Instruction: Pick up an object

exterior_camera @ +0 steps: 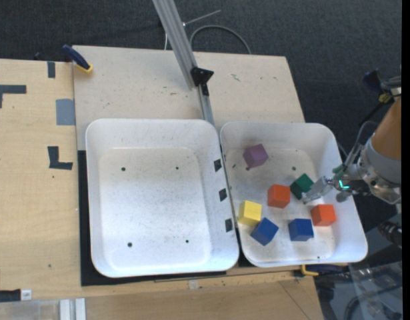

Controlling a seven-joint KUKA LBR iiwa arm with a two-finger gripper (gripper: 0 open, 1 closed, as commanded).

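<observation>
The hand (318, 192) hangs over the right bin (325, 135), at its right side, just right of the green cube (301, 185). Whether it is open or shut cannot be told, and nothing shows in its grip. The green cube lies immediately to the hand's left, nearly touching; the orange cube (323, 214) sits just below the green one and to its right, under the hand. Both cubes are turned slightly askew to the bin walls and have no long axis, so the grip direction matters little.
</observation>
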